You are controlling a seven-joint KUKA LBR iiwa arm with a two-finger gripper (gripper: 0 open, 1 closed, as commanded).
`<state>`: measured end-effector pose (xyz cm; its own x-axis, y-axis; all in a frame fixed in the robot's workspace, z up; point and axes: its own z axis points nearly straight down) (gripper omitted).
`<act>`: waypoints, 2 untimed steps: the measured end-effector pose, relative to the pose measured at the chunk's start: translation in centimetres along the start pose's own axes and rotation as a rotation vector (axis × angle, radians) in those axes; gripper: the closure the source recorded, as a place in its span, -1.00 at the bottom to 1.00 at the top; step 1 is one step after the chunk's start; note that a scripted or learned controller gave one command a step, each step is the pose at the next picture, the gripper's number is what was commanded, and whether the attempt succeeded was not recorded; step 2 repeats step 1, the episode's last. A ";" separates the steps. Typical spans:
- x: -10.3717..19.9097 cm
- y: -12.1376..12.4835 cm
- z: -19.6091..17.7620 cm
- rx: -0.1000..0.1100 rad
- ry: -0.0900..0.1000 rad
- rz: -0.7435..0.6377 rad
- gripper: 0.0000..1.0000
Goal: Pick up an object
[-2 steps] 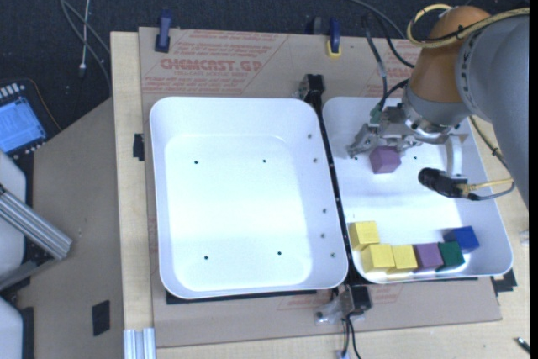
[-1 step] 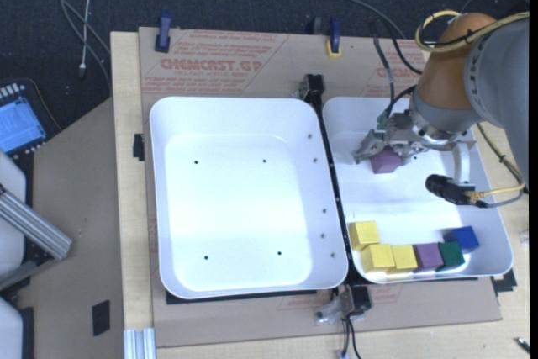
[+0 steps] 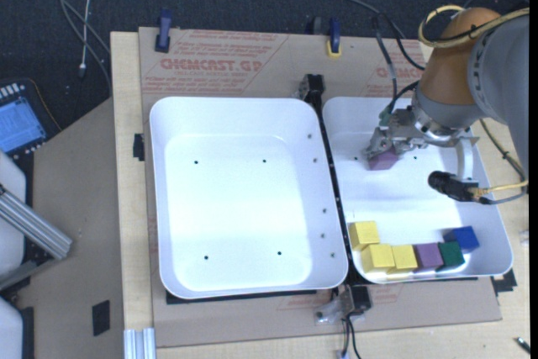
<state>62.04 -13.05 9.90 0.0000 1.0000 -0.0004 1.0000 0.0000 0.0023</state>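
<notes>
Currently two white bins sit side by side on the counter (image 3: 126, 181): the left bin (image 3: 244, 118) and the right bin (image 3: 496, 252). Block count in the right bin: three yellow blocks (image 3: 382, 248) clustered at the near edge, one purple block (image 3: 429, 255), one green block (image 3: 451, 252), one blue block (image 3: 464, 238), all in a touching row along the near rim, plus one mauve block (image 3: 382, 161) apart from them toward the far side. Seven blocks total. Two blue clamps (image 3: 164, 31) hold the board at the far edge. The arm (image 3: 471, 71) covers the far right corner of the right bin and runs out of frame at the right. The pincer (image 3: 387, 149) is directly over the mauve block, its fingertips down at the block's upper edge; the wrist hardware hides the tips, so I cannot tell how far apart the fingers are or whether they grip the block. A black fitting (image 3: 454, 183) hangs just right of it.
</notes>
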 end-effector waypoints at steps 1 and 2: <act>7.7 2.3 -9.4 -0.007 0.002 -0.007 1.00; 7.7 2.3 -9.4 -0.007 0.002 -0.007 1.00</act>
